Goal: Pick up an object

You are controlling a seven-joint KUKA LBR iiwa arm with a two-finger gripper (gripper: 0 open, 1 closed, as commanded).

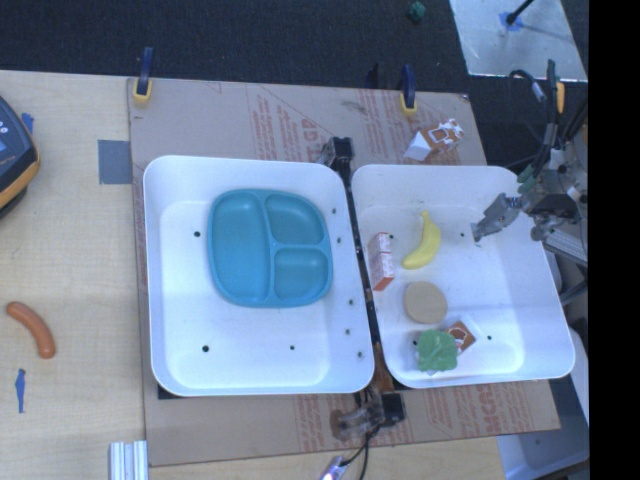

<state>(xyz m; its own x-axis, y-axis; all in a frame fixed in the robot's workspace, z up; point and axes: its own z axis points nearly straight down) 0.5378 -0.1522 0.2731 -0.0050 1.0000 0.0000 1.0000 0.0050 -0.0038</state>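
Four small items clustered in right bin (520, 298): banana (423, 242), carton (380, 260). Jaws' (490, 221) state unreadable, hovering at upper right. Risked nudging neighbours or missing banana's curve.

A blue divided plate (270, 247) is lying in the left white bin (170, 298), near its middle. Outside the bins, a sausage (31, 329) is resting on the bare wooden worktop (60, 258) at the far left. A small carton (433, 140) is sitting on the cardboard sheet (270, 118) just beyond the right bin's far edge. Two blue-and-yellow clamps (143, 77) are gripping that sheet's far edge.
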